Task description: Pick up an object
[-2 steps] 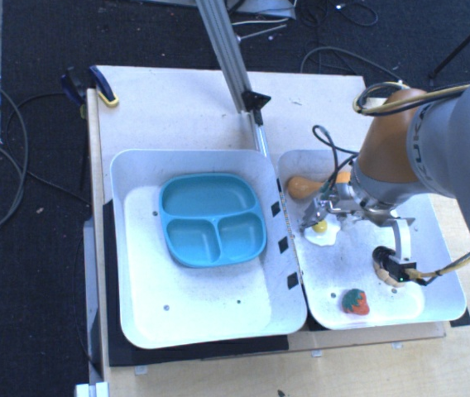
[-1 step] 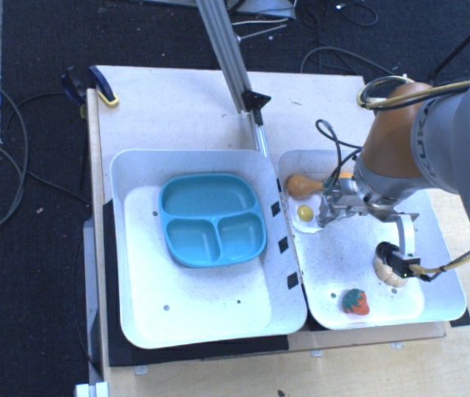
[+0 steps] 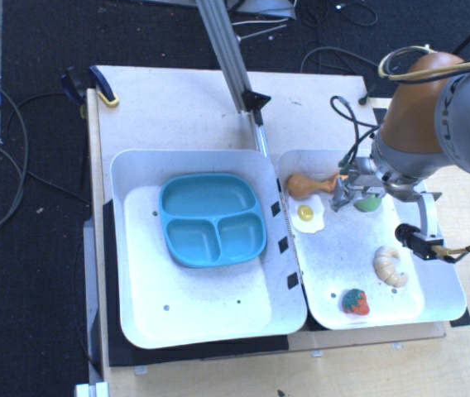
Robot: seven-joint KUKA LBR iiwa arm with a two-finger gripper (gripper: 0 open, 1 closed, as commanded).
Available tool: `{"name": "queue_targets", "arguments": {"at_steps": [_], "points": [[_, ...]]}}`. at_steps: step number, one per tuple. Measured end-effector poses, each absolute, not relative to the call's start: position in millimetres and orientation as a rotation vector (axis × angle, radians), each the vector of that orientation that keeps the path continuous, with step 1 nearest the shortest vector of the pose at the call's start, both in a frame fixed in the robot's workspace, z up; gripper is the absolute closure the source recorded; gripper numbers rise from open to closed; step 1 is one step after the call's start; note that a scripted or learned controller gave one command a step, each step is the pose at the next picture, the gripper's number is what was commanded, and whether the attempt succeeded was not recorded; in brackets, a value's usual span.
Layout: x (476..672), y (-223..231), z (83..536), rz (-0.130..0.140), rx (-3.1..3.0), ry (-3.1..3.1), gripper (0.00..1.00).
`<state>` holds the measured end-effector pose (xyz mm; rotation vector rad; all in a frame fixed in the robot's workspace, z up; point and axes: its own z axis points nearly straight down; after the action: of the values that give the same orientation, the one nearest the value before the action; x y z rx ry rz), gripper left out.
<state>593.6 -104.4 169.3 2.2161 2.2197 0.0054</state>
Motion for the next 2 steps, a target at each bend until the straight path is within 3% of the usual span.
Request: {"name": "queue_targets", "arguments": {"at_steps": [1, 2], "points": [[595.2, -105, 223, 0.006, 2.215, 2.22, 1.0], [588.9, -55, 215, -0.001, 2.215, 2.229, 1.0]]}}
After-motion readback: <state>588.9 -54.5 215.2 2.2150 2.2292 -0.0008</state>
